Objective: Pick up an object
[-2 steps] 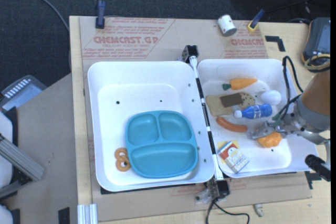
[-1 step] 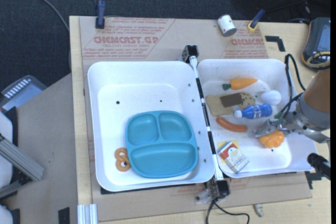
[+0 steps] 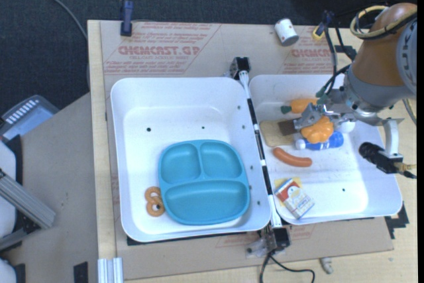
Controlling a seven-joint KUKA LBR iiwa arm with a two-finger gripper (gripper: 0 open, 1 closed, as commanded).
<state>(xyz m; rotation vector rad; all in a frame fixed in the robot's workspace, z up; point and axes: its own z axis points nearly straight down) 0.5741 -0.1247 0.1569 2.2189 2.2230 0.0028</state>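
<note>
Taking the hot dog [image 3: 292, 156] in the right bin [image 3: 371, 205] as the landmark: it lies flat near the bin's middle, its long axis running left to right with the right end tipped slightly toward the front. In front of it, near the bin's front-left corner, lies a small card packet [image 3: 294, 198]; to the packet's right the bin floor is bare. Left of the hot dog, past the divider, the left bin [image 3: 132, 109] holds a blue divided plate [image 3: 203, 181] with a pretzel [image 3: 155, 201] at its left edge. Just behind the hot dog sit an orange fruit [image 3: 318, 130] and a blue thing [image 3: 331, 141], the tool [image 3: 310, 117] directly over them; whether it is open or gripping I cannot tell. Left of it lies a tan board [image 3: 271, 132]. Farther back lies the cardboard worktop [image 3: 165, 50].
</note>
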